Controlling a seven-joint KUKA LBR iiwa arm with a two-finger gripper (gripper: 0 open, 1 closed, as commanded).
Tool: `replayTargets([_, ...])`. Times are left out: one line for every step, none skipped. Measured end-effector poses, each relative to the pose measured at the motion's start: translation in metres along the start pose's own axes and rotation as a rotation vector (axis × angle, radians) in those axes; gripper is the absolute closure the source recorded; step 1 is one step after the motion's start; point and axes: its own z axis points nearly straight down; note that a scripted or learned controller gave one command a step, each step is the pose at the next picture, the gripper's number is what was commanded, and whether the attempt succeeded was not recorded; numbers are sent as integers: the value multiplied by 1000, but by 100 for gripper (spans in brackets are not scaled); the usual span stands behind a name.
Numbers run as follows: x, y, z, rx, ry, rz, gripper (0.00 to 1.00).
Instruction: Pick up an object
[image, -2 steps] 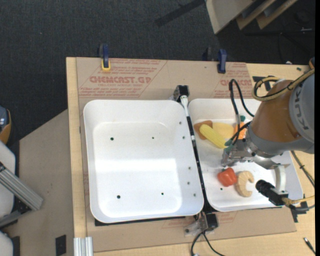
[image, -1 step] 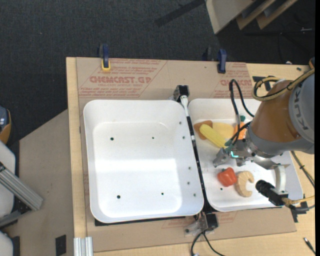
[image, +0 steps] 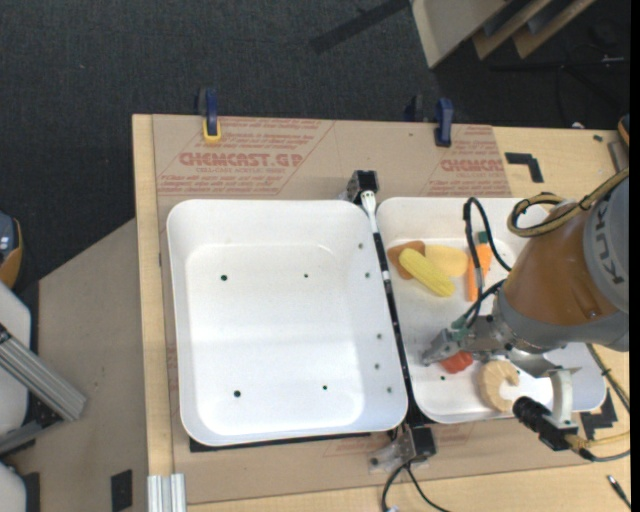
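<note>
My gripper (image: 446, 348) hangs low in the right bin (image: 432, 398), near its front left part. A small red object (image: 457, 364) lies just below and beside the gripper's tip, touching or nearly touching it. A tan round object (image: 496, 384) sits to the right of the red one, partly under the wrist. Farther back lie a yellow corn-like piece (image: 428, 271), a brown-orange piece (image: 407, 249) behind it, and a thin orange stick (image: 473, 272). The arm's orange band (image: 545, 272) covers the right side of the bin.
The left bin (image: 190, 300) stands next to the right one, with a black divider strip (image: 385, 290) between them. Black cables (image: 480, 225) loop over the back of the right bin. Clamps (image: 209, 118) hold the cardboard base at the rear edge.
</note>
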Motion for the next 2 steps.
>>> replayTargets([0,3,-13,-10,-3,-1,100])
replayTargets([53,61,-108,-20,-3,-11,100])
